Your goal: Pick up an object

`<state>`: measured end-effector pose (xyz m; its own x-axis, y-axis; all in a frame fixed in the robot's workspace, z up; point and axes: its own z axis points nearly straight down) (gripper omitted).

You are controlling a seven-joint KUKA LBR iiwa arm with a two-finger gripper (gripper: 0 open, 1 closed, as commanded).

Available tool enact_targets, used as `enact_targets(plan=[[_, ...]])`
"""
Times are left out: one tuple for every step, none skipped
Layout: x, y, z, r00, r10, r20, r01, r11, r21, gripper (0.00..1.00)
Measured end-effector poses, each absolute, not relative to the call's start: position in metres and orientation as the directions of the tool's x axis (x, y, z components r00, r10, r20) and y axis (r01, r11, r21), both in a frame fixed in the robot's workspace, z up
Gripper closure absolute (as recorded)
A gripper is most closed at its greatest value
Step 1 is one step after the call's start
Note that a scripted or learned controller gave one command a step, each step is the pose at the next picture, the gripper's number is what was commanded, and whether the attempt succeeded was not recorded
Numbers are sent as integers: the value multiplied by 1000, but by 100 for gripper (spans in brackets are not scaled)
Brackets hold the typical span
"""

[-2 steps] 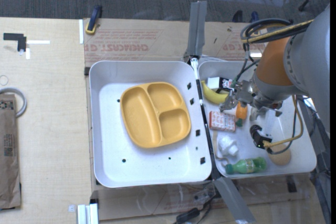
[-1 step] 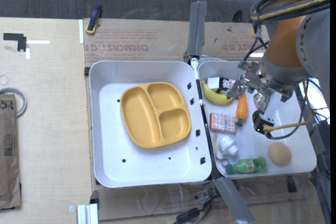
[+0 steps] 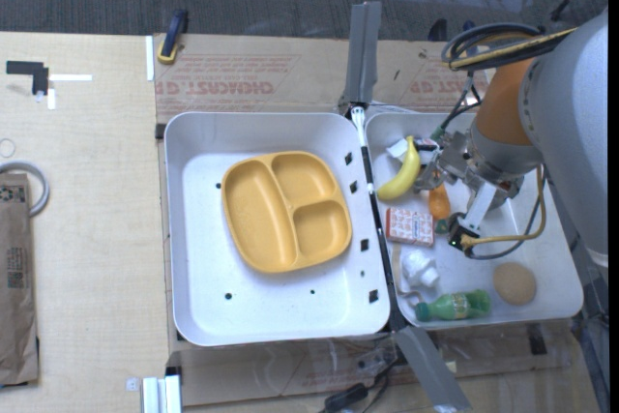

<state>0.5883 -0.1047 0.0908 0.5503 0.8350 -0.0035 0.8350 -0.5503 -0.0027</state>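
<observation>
Over the right bin [image 3: 556, 300] the grey arm [image 3: 580, 111] comes in from the right side, with its orange band [image 3: 503, 106] above the wrist. Its gripper [image 3: 437, 177] is low in the upper middle part of this bin, just beside the banana [image 3: 403, 171]. I cannot tell if the gripper is released or clenched, and I see no object held in it.

The banana lies tilted near the left wall of the right bin, touching a small white thing [image 3: 397, 150] at its upper end. An orange object [image 3: 439, 202] is right under the gripper, partly hidden by it. Below the banana lies a red and white box [image 3: 410, 226], flat on the bin floor. Under the box there is a crumpled white item [image 3: 419, 270], and below that a green bottle [image 3: 453, 306] lies on its side near the front wall. A round tan ball [image 3: 515, 284] sits to the right of the bottle, apart from it. A black cable [image 3: 503, 245] curves from the wrist down to the bin floor.

A yellow tray [image 3: 286, 210] with three compartments lies in the middle of the left bin [image 3: 193, 237], a little tilted.
</observation>
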Motion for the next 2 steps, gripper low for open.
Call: enact_targets(plan=[[594, -32, 191, 550, 835, -3, 835, -550, -1, 0], [594, -33, 199, 549, 836, -7, 836, -549, -4, 100]])
